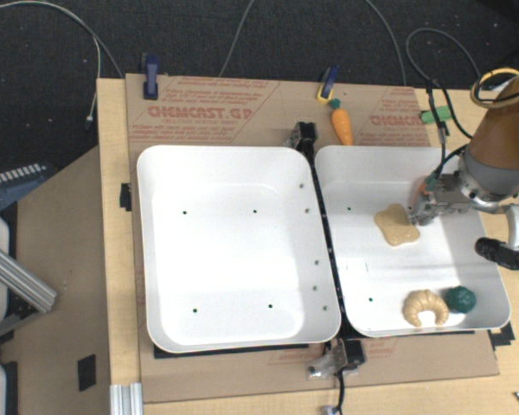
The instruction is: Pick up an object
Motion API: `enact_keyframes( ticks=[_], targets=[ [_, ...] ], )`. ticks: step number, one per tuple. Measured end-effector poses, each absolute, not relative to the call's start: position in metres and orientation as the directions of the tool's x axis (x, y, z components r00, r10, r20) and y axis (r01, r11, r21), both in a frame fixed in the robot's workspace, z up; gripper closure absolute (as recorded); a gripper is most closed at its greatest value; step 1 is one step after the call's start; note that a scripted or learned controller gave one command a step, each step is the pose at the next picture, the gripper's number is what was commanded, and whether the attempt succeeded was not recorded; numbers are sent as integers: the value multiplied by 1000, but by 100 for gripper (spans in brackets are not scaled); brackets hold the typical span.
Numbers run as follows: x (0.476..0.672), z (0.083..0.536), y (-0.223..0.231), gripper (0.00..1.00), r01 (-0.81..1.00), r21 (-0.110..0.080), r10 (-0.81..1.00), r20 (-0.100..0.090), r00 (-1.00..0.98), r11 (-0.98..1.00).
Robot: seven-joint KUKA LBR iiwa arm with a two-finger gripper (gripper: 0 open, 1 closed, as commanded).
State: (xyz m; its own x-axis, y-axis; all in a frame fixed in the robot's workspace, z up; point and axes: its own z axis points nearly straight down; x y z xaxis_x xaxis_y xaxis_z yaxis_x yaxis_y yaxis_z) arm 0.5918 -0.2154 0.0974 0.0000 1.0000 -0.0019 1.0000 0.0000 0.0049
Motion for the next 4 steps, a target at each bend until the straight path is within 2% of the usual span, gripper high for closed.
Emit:
enact_keyframes(
  ticks=[1, 2, 3, 4],
  targets=[
    [644, 153, -176, 100, 1000, 7, 1000, -1, -5, 5],
    [642, 150, -178, 0, 1000, 1, 1000, 0, -1, 1],
    [600, 82, -175, 0, 1000, -5, 1000, 1, 1, -1],
    [603, 96, -175, 100, 1000, 3, 1000, 0, -1, 1]
  ],
)
